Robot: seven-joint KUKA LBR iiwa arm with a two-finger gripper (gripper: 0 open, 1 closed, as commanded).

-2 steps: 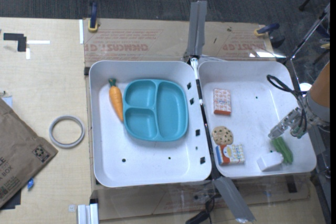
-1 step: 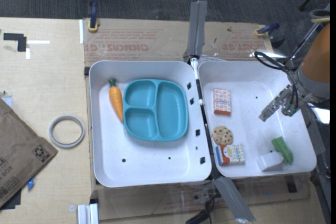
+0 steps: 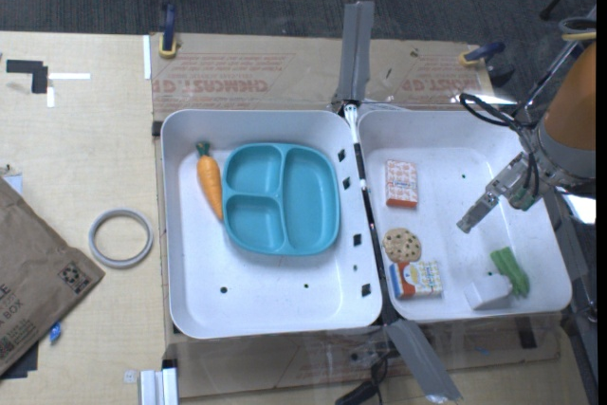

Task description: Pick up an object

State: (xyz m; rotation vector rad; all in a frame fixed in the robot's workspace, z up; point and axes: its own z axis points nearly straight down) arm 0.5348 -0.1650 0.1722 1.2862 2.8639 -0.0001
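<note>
right bin (image 3: 446,142): claw (image 3: 471,218) blurred, arm cut off at edge.

Teal plate (image 3: 283,199) – orange carrot (image 3: 210,184) w/ green top

Right bin (image 3: 446,139), near its left wall: pink-and-white snack packet (image 3: 401,183) flat, long side running front to back; below it round chocolate-chip cookie (image 3: 402,246), flat; just below that, touching or nearly so, small white carton with red and blue print (image 3: 417,280) on its side at the front-left corner. Same bin, front-right corner: green elongated piece (image 3: 510,269) tilted, beside a white flat piece (image 3: 491,298) at the front wall. Left bin (image 3: 180,204): orange carrot with green top (image 3: 210,182) lengthwise by the left wall, green end toward the back, just beside a teal three-compartment plate (image 3: 285,198) in the middle.
</note>
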